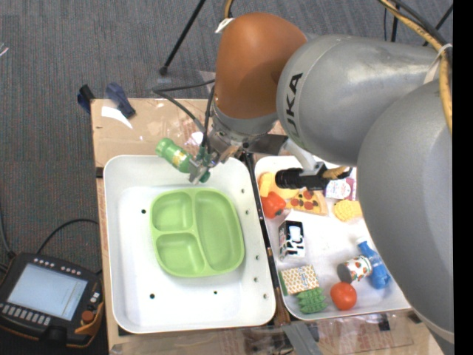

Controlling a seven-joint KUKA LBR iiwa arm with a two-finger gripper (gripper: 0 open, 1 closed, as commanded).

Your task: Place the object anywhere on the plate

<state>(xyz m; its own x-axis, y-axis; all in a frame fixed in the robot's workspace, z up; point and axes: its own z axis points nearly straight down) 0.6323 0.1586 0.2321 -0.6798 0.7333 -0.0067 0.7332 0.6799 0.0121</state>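
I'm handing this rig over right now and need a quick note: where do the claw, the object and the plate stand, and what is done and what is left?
Claw: above the far edge of the left bin, shut on a green bottle, which sticks out to its left, tilted.
Plate: green, three compartments, lying in the middle of the left bin with nothing on it.
Done: the bottle is picked and hangs just beyond the plate's far rim.
Left: carry it over the plate, lower it and let go.
The right bin holds the other toys.
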